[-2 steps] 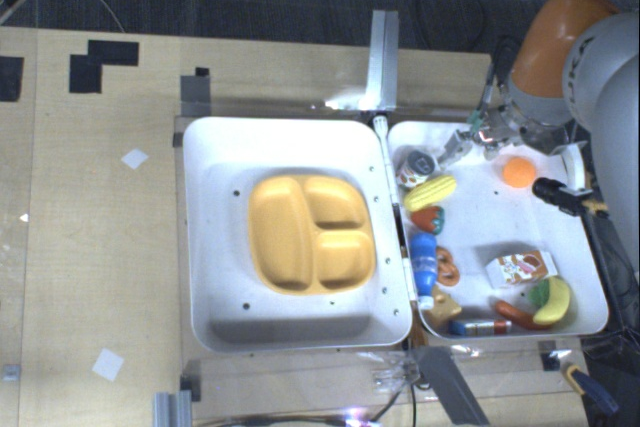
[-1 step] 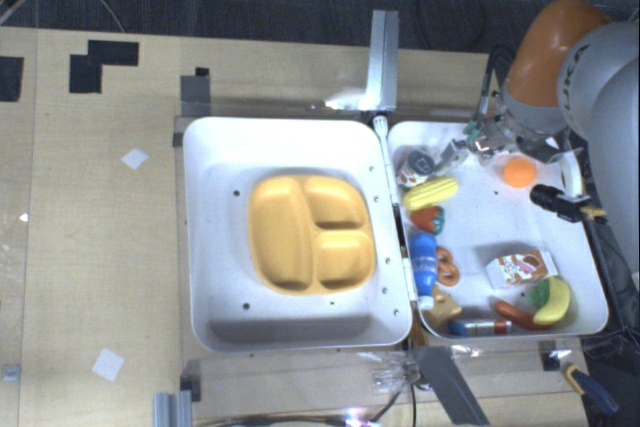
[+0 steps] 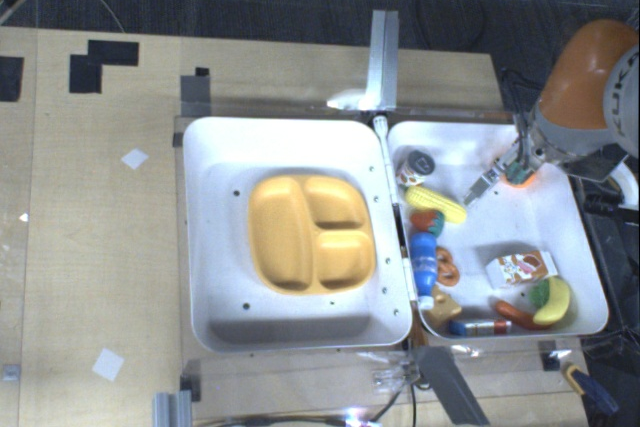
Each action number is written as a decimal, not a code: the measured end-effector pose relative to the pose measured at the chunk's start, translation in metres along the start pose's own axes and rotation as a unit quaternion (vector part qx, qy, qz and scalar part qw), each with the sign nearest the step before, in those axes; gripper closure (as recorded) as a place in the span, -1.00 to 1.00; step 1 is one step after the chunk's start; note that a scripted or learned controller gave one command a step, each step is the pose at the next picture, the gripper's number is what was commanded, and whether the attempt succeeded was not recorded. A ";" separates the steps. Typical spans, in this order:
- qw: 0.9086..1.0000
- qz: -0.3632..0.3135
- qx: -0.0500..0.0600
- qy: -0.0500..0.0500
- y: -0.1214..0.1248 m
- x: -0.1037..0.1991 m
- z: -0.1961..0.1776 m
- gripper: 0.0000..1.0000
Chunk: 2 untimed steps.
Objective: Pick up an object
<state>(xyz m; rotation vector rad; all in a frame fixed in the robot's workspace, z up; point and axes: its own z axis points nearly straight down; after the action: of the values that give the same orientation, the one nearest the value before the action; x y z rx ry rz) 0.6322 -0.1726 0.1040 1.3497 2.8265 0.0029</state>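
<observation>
The right bin (image 3: 560, 215) holds several small objects: a yellow corn cob (image 3: 437, 202), a blue bottle (image 3: 424, 260), a brown pretzel (image 3: 446, 267), a white carton (image 3: 520, 268), a yellow and green fruit (image 3: 552, 300), a red chili (image 3: 512, 312) and a dark round piece (image 3: 418, 162). My gripper (image 3: 512, 169) hangs low over the bin's back right part, below the orange-banded wrist. A small orange and teal object (image 3: 521, 176) lies right at the gripper tip. A thin grey part slants from the gripper down to the left toward the corn cob.
The left bin (image 3: 215, 215) holds a yellow divided plate (image 3: 308, 232). A metal post (image 3: 384, 55) stands behind the seam between the bins. The wooden bench (image 3: 90, 215) stretches out to the left. Cables lie at the right edge.
</observation>
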 end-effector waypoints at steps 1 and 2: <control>0.995 0.103 0.001 -0.002 0.046 0.055 0.014 -1.00; 0.999 0.036 0.000 -0.001 -0.004 -0.002 0.016 -1.00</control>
<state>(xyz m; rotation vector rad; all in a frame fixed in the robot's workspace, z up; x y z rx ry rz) 0.6305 -0.1768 0.0882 1.4499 2.7750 0.0021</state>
